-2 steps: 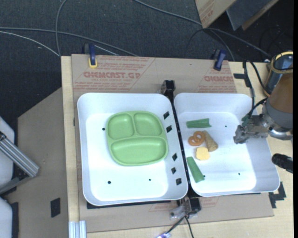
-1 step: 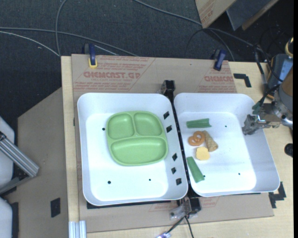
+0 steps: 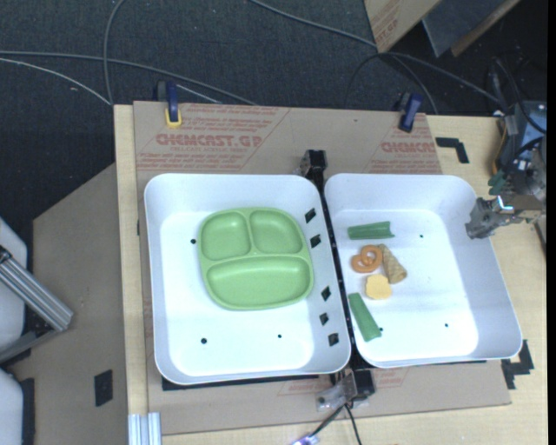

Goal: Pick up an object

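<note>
Two white bins (image 3: pixel 408 352) shared the desk. Toy food (image 3: pixel 375 261) lay left of the gripper (image 3: pixel 484 217), whose opening was unclear. Approach came next, likely.

A pale wooden tabletop (image 3: pixel 87 261) sits on a dark blue-grey carpeted floor (image 3: pixel 61 130). A brown protective sheet (image 3: pixel 261 135) printed with red lettering covers the middle of the tabletop, held at its far edge by two blue clamps (image 3: pixel 174 102). Thin grey cables (image 3: pixel 113 52) trail across the floor beyond the tabletop. A cardboard box (image 3: pixel 395 19) lies at the top edge. An aluminium rail (image 3: pixel 35 287) slants in at the left. Light is even and soft.
</note>
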Robot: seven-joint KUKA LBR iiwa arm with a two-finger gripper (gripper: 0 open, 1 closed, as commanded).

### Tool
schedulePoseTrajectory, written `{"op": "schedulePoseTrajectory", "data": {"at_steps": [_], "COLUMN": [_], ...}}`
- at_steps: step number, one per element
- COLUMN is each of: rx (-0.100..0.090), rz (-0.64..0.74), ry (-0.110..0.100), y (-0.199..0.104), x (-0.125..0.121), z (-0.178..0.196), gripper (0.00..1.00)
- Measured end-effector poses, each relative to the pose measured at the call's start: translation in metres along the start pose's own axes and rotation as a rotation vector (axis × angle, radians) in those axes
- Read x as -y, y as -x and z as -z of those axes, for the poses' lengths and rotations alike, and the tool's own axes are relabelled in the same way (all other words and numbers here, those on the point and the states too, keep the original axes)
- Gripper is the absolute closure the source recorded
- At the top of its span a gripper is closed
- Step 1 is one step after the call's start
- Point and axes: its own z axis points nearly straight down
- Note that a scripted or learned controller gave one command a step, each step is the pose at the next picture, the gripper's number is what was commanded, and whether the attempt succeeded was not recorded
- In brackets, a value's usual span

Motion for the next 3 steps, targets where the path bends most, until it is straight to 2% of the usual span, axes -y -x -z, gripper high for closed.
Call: {"op": "schedulePoseTrajectory", "data": {"at_steps": [1, 3], "rx": [-0.005, -0.005], "rz": [0.005, 0.006], "ry": [-0.007, -0.008], "y": [-0.052, -0.160], "x": [0.004, -0.007], "z": [0.001, -0.005], "gripper": [1.00, 1.00]}}
